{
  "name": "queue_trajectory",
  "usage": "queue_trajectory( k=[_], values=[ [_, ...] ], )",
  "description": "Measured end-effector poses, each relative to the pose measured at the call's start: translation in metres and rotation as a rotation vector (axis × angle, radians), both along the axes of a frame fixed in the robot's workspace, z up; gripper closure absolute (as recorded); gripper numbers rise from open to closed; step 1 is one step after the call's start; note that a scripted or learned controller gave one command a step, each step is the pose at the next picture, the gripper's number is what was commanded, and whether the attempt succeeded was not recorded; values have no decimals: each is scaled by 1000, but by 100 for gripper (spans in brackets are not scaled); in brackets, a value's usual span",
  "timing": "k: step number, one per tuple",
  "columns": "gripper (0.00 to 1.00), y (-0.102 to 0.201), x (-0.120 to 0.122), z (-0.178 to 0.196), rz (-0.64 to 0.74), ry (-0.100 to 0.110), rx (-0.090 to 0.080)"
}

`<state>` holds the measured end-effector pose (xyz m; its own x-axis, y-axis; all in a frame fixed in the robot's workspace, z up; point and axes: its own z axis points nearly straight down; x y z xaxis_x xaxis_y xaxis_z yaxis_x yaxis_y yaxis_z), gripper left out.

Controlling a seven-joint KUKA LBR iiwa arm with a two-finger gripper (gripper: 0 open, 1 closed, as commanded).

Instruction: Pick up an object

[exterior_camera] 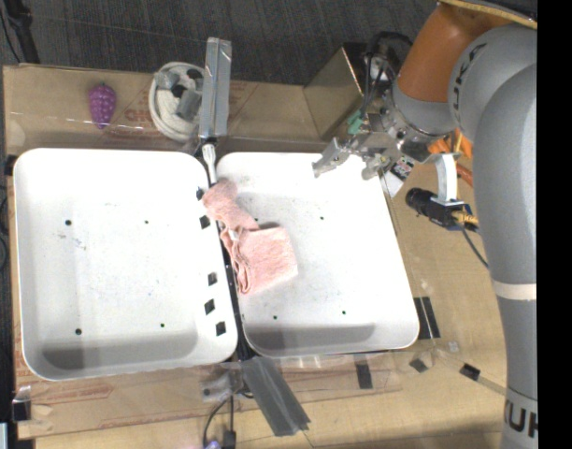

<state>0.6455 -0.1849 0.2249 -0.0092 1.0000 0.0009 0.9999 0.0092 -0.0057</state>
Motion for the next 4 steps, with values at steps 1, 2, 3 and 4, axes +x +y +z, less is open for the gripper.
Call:
queue_trajectory(
  k=[1, 2, 3, 4],
  values=[
    [0, 62, -14, -126, -35, 1, 0],
    [0, 83, 12, -132, 225, -6, -1],
    [0, 90, -35, -133, 319, -2, 1],
    [0, 90, -35, -133, 318, -3, 1]
  ],
)
